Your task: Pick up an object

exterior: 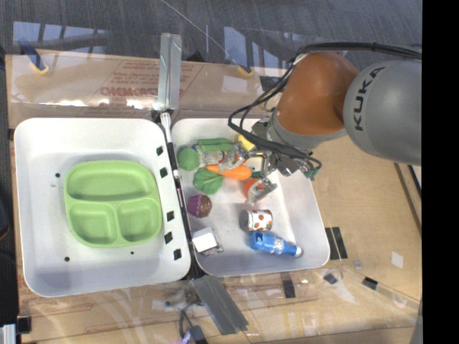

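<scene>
**Mia:** Over the right bin (315, 228) hangs the big grey arm (380, 113). See it? It comes from the right side.

**Ben:** Yes. Its gripper (262, 189) is down low, by the toys at the back of that bin.

**Mia:** Is it holding one?

**Ben:** I can't tell. The tips are small and dark, and wires hang in front. They sit right by a little orange thing (251, 186). I can't see if they are spread apart or pressed together.

**Mia:** What else is in there?

**Ben:** An orange carrot (231, 170), a green ball (188, 158), a green lump (209, 182) and a purple ball (199, 206). Nearer to us are a small can (259, 220), a blue bottle (273, 244) and a white block (205, 242).

**Mia:** And the left bin (29, 192)?

**Ben:** Just a green tray (112, 201) with three parts.

**Mia:** What could go wrong?

**Ben:** The toys at the back are packed close, some touching. I think the tips could bump the carrot and push it away. Or they could pinch two toys at once, and one might fall.

**Mia:** The round ones could roll too.

**Ben:** Yes. And if it grabs just an edge, the toy could slip out on the way up.
</scene>
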Controlling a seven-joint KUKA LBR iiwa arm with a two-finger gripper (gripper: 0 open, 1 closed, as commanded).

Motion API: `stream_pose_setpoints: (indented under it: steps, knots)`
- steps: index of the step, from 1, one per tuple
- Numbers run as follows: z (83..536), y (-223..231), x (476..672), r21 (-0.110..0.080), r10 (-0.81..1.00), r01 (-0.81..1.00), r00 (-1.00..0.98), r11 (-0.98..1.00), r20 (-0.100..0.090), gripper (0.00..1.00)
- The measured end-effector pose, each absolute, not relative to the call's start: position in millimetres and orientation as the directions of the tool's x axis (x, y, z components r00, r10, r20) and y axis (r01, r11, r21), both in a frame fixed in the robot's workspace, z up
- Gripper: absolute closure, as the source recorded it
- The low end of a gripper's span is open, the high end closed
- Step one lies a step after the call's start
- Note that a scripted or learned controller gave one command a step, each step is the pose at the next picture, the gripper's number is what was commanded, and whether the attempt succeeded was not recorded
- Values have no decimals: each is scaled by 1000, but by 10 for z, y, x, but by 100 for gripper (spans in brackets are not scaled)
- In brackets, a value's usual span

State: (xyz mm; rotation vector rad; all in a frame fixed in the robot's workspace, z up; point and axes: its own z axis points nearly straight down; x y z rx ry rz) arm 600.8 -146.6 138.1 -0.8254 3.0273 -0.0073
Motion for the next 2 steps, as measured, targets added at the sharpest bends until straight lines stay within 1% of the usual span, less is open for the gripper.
stream_pose_setpoints:
  steps: [1,2]
  knots:
    - [910,-1327,5358,2,-450,-450,-893,893,1,0]
    - [915,-1635,4989,1,-354,-354,-935,935,1,0]
